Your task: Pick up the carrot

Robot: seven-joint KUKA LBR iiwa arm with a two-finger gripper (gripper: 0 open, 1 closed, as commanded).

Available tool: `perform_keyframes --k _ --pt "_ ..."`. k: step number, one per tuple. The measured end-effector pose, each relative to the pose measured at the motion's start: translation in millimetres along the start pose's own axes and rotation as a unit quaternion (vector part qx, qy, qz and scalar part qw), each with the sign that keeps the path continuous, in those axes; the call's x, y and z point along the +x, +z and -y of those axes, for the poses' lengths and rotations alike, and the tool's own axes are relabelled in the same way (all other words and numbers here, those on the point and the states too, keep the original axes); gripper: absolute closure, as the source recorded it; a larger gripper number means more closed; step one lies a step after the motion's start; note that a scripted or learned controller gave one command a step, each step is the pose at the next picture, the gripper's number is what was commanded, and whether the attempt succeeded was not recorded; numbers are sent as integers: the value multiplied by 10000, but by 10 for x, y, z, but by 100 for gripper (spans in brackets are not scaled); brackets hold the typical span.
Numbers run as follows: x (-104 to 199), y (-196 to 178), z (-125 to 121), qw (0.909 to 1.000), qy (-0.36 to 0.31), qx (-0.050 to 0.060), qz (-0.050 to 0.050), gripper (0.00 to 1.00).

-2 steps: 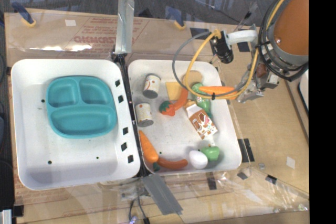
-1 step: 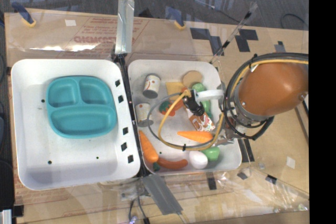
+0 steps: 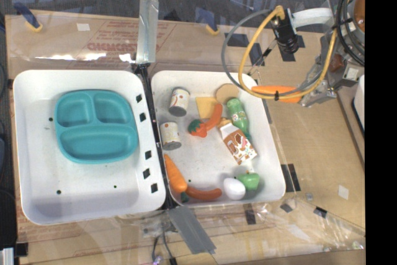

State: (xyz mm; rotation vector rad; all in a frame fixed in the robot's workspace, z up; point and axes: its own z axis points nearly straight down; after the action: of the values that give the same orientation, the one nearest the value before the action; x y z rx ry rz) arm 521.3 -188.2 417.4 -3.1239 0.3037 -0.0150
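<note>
Carrot (image 3: 175, 175) lies by the left wall of the right bin (image 3: 205, 161), long axis slanting toward the near rim, well left of the gripper (image 3: 309, 97) past the far-right rim; jaw state cannot be told, orange bar (image 3: 276, 92) adjoining

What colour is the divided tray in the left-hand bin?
Teal all over; the divided tray shows best in the camera view.
</note>
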Motion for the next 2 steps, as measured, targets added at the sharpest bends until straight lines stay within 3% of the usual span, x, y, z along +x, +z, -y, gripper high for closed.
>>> perform_keyframes --k 1,2 --pt "309 1027 -119 10000 2 18 89 100" --pt "-226 1848 -203 9996 270 -2 94 100"
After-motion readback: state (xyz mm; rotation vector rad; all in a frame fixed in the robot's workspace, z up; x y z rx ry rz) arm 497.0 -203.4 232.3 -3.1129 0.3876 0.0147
